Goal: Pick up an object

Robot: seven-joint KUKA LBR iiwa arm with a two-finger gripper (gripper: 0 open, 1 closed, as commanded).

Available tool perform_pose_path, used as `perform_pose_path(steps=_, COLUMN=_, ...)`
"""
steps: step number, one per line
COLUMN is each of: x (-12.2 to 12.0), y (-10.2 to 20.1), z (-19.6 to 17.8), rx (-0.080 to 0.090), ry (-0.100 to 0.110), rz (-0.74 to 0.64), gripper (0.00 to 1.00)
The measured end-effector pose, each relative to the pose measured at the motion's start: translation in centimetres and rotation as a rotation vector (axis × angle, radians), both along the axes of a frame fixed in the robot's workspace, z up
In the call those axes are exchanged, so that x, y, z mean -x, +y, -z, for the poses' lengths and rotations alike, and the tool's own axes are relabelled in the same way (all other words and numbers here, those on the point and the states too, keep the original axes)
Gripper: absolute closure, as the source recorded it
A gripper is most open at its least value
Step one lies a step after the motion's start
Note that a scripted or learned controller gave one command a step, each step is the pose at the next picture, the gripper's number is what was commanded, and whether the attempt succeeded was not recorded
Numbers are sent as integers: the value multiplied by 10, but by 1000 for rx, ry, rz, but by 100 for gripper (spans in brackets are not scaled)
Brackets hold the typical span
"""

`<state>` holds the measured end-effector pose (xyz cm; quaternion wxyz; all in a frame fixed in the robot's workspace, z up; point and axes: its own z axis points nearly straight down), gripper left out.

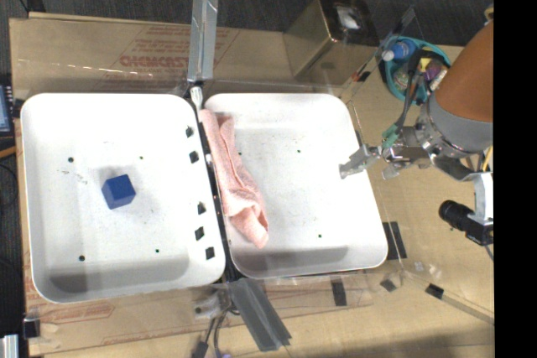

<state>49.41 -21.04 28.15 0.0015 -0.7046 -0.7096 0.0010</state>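
Hanging over the right rim of the right bin (369, 205), the gripper (357, 163) is a thin metal piece with wires and brackets behind it, and I cannot tell how it is set. It holds nothing visible between its tips. The arm (466, 88) behind it is grey with a rounded orange band. Well to the gripper's left, along the right bin's left wall, lies a pink cloth (237, 184), soft and crumpled into a long folded strip with a nubby towel texture. Farther left still, in the left bin (33, 180), sits a small blue cube (119, 190), smooth and sharp-edged, apart from the walls. Both bins are shallow, white, glossy plastic with rounded corners and speckled floors. Brown cardboard (101, 46) lies beyond them.
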Motion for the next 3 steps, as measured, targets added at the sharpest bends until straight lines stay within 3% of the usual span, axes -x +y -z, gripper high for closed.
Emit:
perform_pose_path(steps=1, x=-59, y=0, z=71, rx=0, ry=2, rz=127, gripper=0)
perform_pose_path(steps=2, x=-70, y=74, z=142, rx=0, ry=2, rz=-20, gripper=0)
perform_pose_path(steps=3, x=-53, y=107, z=189, rx=0, ry=-4, rz=-135, gripper=0)
